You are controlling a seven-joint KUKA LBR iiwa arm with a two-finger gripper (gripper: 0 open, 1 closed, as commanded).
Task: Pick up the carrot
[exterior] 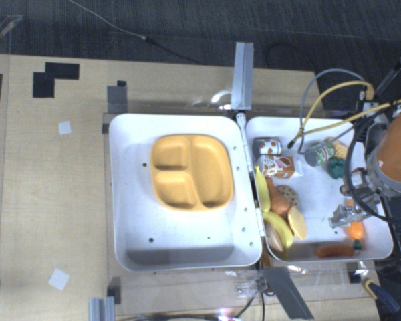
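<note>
The carrot (pixel 355 231) shows as a small bright orange piece near the front right corner of the right bin (pixel 381 249). My gripper (pixel 346 217) hangs directly over it, its metal tip touching or just above the carrot's upper left side. Part of the carrot is hidden by the gripper. The grey arm with its orange band (pixel 395 158) reaches in from the right, trailing yellow and black cables.
A long reddish-brown item (pixel 334 251) lies by the front wall just below the carrot. Bananas (pixel 284 225), a round cookie-like item (pixel 285 196), small cartons (pixel 274 158) and green items (pixel 334 168) crowd the right bin. A yellow divided plate (pixel 190 171) sits in the left bin (pixel 130 199).
</note>
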